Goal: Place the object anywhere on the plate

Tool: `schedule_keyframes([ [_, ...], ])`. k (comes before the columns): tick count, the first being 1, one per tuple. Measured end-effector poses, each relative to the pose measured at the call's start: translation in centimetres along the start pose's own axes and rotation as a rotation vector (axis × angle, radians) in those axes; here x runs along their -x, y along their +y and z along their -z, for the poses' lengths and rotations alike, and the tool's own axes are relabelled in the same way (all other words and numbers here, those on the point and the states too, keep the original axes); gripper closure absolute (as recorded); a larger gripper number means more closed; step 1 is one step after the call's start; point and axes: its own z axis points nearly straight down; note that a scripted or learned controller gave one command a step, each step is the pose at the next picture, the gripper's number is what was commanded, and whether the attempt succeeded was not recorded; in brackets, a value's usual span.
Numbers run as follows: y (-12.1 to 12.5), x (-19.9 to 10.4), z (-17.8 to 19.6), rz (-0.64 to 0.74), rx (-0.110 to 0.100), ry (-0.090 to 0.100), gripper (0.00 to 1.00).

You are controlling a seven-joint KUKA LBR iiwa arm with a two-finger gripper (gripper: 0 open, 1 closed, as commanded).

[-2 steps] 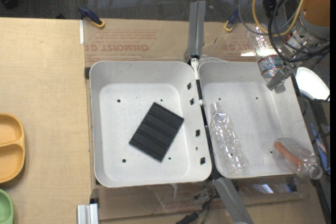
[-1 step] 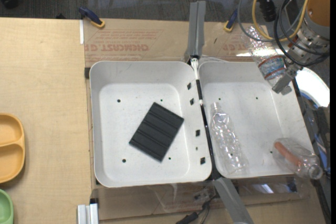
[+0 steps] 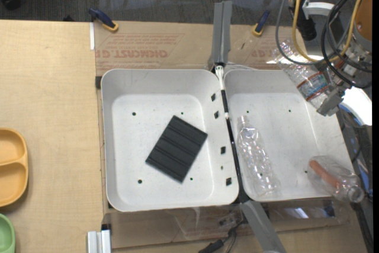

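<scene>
A black ribbed rectangular plate (image 3: 176,148) lies flat and turned at an angle in the middle of the left bin (image 3: 118,127). My gripper (image 3: 325,98) hangs over the far right corner of the right bin (image 3: 284,121). It is shut on a crumpled clear bottle with a red and blue label (image 3: 305,75). The bottle sticks out up and to the left, across the bin's back rim. The grey finger (image 3: 330,103) shows just below the label end.
A second crumpled clear bottle (image 3: 256,157) lies along the right bin's left side. A clear bottle with a reddish inside (image 3: 333,176) rests in its near right corner. An orange divided dish (image 3: 10,166) sits on the bench at far left. Cables (image 3: 296,26) hang behind the right bin.
</scene>
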Motion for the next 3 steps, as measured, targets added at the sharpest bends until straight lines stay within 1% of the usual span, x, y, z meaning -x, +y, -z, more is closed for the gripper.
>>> schedule_keyframes([
  [1,6.0,1.0,1.5,0.428,-0.007,0.004,1.0],
  [2,9.6,1.6,2.9,0.422,-0.01,0.006,1.0],
  [3,9.0,0.7,7.7,0.426,-0.015,0.009,1.0],
])
